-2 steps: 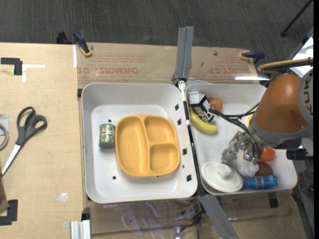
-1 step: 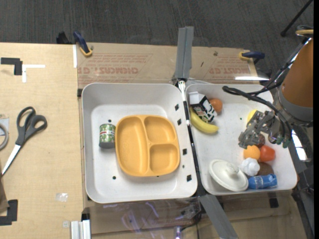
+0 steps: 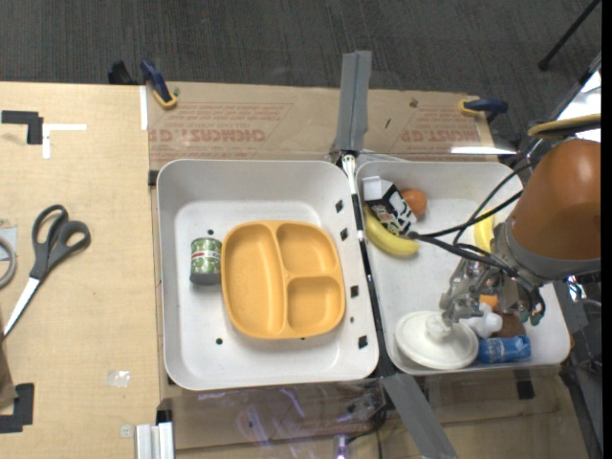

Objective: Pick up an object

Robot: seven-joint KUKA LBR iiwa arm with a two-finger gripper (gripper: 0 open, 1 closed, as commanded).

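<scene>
The table (image 3: 76,352) was pale wood, with dark carpet beyond it and brown cardboard (image 3: 249,127) clamped behind the left bin (image 3: 172,285). That bin held a yellow divided plate (image 3: 283,277), with a small green can (image 3: 205,260) just left of the plate. Scissors (image 3: 43,251) lay on the wood well left of the bin. Right of it, in the right bin (image 3: 435,185), the claw (image 3: 466,304) hung over a white dish (image 3: 435,342); its grip could not be told. A banana (image 3: 387,237) lay near the divider.
</scene>
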